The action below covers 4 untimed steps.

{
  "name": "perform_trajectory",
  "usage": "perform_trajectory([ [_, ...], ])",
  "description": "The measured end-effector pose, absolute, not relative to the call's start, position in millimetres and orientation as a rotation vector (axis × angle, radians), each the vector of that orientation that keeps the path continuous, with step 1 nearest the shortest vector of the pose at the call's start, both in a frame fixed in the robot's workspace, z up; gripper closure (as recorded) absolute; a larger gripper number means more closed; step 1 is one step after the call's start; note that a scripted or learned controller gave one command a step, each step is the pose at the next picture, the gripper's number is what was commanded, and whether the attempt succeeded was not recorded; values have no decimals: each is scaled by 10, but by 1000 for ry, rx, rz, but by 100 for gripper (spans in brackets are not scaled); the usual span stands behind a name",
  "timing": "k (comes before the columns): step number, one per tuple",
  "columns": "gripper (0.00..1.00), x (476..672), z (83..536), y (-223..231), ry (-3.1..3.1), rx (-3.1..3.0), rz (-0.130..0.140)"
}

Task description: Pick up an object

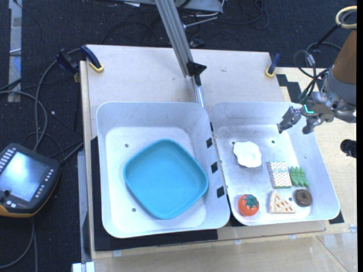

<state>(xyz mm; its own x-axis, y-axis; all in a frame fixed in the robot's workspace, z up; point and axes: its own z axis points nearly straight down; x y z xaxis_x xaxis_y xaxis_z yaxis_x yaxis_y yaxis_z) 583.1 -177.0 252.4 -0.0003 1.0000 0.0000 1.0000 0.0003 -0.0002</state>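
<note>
A: Going from the left side of the table, what's there?

B: The left bin has a blue tray lying flat in it. It's broad and stiff-looking, with a thin raised rim. Probably awkward to take; the rim would be the only hold.

A: And the right bin?

B: That's where the small things are. A white lump sits near the middle. Along the bin's front edge are a tomato, a wedge and a brown ring. Just behind those are a checked block and a green piece, side by side.

A: Which is easiest to pick?

B: I'd say the white lump. It stands apart from the rest, so there's room on both sides. They all look like light toy food. The tomato looks smooth and round, so it may slip. Flat sides, like the block's, should hold better.

A: Where's the end effector?

B: Above the right bin's back right corner, well apart from every item. Its fingers are spread, with nothing between them.
</note>
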Motion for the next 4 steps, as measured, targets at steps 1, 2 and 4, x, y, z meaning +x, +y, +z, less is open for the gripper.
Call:
perform_trajectory([
  [1,0,5831,2524,-1770,-2222,-2221,0],
  [2,0,5755,1925,-1800,-2218,-2219,4],
  [4,0,5721,972,-1797,-2219,-2219,4],
])
